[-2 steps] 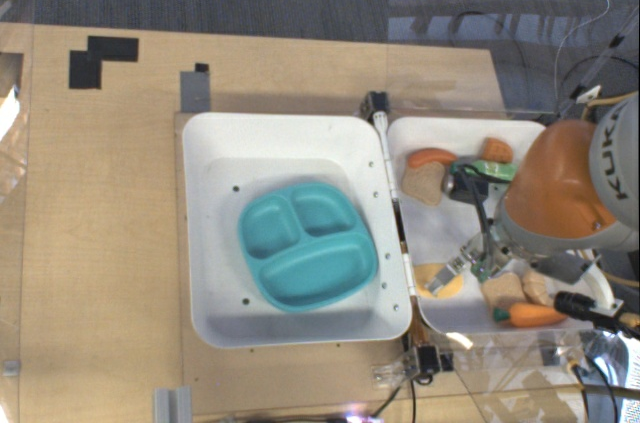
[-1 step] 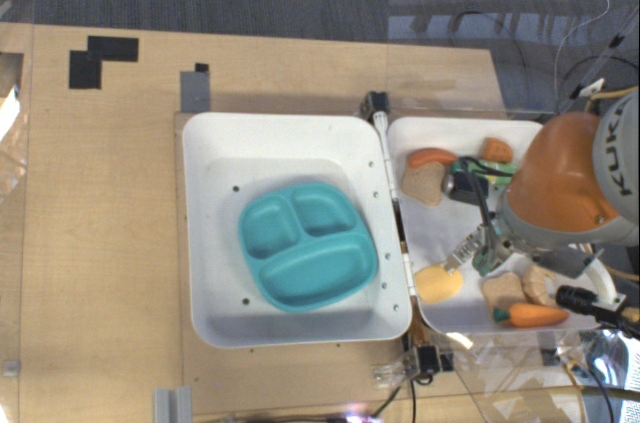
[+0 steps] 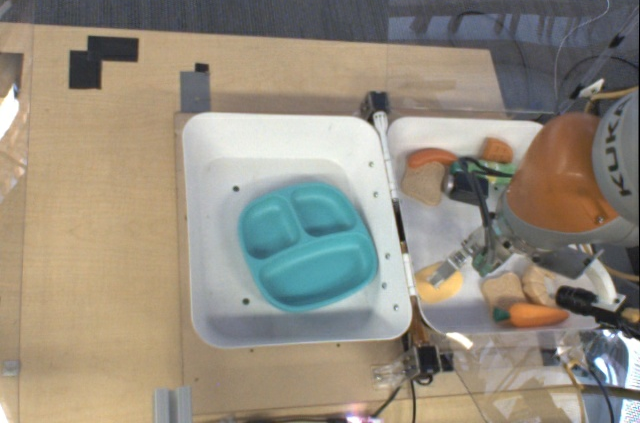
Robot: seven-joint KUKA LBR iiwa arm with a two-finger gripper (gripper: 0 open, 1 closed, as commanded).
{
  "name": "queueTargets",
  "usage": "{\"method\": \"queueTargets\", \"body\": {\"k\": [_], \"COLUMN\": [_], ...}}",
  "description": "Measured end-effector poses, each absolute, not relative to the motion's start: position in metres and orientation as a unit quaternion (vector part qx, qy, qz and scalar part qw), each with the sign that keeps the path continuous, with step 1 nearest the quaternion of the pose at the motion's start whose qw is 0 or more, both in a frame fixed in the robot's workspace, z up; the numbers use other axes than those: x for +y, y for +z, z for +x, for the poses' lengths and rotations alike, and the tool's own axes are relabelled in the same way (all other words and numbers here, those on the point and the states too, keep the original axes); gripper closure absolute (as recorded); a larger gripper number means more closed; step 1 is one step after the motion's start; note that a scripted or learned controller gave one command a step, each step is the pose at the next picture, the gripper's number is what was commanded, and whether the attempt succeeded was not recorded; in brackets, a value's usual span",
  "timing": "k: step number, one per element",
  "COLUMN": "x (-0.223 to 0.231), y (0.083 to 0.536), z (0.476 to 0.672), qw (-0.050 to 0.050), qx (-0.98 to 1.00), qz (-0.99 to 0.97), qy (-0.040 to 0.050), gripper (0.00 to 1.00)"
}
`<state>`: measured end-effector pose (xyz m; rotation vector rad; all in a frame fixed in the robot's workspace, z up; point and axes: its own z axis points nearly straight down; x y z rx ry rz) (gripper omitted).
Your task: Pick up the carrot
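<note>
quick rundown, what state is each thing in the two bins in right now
carrot: lying flat at the near edge of the right bin, not gripped
gripper: low over the right bin, beside the yellow food piece
teal divided plate: flat in the left bin, nothing in its compartments
bread slice: lying against the orange-red sausage-like piece

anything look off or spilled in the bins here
Nothing stands out. The teal divided plate lies flat in the left bin, a little askew to its walls. The carrot and the other food pieces lie loose inside the right bin, none over the rim.
</note>
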<state>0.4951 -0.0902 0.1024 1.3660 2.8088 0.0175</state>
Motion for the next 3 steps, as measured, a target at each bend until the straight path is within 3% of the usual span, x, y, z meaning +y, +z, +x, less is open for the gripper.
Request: {"method": "queueTargets", "body": {"k": [1, 2, 3], "x": [-0.089, -0.089, -0.088], "y": [0.114, 0.114, 0.092], "z": [0.499, 0.499, 0.493], "qw": [0.014, 0.014, 0.008], "qx": [0.899, 0.899, 0.913], "qz": [0.438, 0.438, 0.407], "qy": [0.008, 0.0078, 0.0031], "gripper": [1.0, 0.0, 0.0]}}
